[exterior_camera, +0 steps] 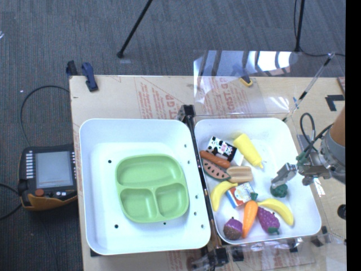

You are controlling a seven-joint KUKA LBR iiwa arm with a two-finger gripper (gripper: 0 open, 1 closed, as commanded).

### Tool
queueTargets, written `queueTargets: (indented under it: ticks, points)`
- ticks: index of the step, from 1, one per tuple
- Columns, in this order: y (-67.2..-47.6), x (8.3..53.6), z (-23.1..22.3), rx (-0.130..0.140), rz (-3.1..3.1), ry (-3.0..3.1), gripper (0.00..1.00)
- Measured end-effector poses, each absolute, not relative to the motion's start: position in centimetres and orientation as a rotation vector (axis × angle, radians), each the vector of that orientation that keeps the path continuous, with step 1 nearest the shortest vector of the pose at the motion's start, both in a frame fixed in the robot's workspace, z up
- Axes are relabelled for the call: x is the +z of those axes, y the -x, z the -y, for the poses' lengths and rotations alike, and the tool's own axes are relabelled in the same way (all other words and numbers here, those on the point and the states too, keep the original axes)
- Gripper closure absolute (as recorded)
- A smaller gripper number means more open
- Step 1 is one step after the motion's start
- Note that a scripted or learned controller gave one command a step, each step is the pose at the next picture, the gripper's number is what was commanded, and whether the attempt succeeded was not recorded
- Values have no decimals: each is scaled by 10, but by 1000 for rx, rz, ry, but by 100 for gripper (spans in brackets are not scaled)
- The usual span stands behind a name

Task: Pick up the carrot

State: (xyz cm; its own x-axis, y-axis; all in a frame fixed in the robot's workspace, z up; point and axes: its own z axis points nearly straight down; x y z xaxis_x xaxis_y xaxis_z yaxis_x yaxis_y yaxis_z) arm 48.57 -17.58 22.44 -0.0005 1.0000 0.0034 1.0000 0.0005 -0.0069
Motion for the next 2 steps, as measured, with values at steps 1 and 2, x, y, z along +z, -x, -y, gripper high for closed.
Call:
queueTargets:
  ticks: [1, 2]
  points:
    - [-478, 93, 128, -2, 2095, 2341, 0]
    - [-477, 102, 127, -2, 2081, 2337, 100]
